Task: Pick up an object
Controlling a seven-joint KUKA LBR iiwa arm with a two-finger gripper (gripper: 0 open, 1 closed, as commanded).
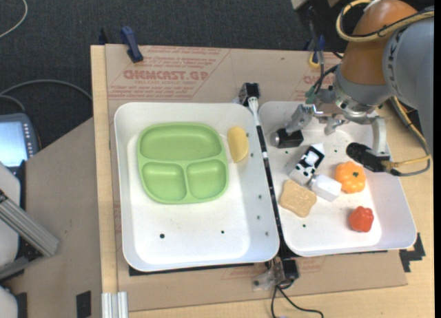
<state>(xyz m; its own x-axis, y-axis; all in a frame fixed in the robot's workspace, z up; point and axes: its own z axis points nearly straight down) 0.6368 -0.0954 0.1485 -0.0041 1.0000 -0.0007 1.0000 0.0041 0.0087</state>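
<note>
Right bin [396,230], pincer [324,120] at its far edge.
We cannot tell the pincer's state; we read "CHEMCAST" on the surface [169,72]. Orange pumpkin [351,177] lies mid-bin, a black-and-white object [306,164] hard to identify.

Green tray [182,162], yellow banana [238,144], orange pumpkin [351,177], red pepper [361,219], tan cracker [298,199], white bins [127,172].

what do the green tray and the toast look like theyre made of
Green tray: probably moulded plastic, going by its even light green colour, soft sheen and rounded compartments. Toast: likely a foam or plastic toy, matte tan with a speckled surface; which of the two is unclear.
</note>
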